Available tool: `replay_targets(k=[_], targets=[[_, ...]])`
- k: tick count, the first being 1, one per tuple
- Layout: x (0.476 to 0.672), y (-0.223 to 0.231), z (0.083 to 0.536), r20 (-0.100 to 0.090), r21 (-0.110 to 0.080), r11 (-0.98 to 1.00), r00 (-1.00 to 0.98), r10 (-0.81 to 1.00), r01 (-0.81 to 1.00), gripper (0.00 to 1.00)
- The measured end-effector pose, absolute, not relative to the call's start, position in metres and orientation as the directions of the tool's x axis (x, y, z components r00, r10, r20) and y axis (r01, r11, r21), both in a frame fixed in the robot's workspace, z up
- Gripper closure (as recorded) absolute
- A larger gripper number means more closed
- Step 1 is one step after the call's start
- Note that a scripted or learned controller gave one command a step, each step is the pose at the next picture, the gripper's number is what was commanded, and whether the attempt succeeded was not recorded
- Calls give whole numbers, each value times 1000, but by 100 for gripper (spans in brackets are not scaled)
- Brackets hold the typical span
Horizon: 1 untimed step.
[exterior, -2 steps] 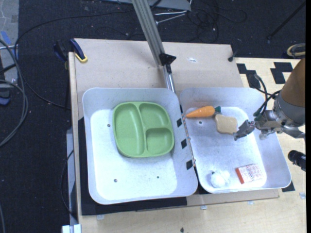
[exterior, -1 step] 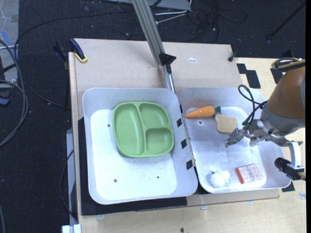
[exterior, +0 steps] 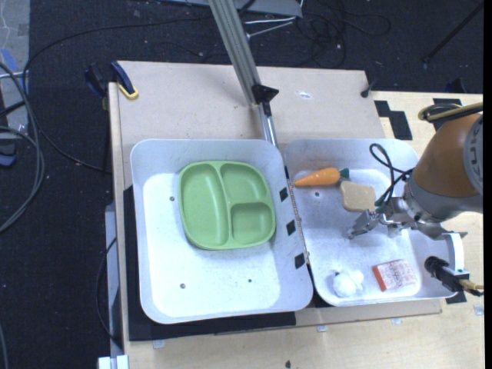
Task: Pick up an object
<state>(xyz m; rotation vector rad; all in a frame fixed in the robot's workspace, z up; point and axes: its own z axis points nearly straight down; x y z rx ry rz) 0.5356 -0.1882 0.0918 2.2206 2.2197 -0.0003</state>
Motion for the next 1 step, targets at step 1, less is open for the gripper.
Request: replay_targets(k=[1], targets=[[537,-189,105,-3,6,0,0,1000,1000,100]])
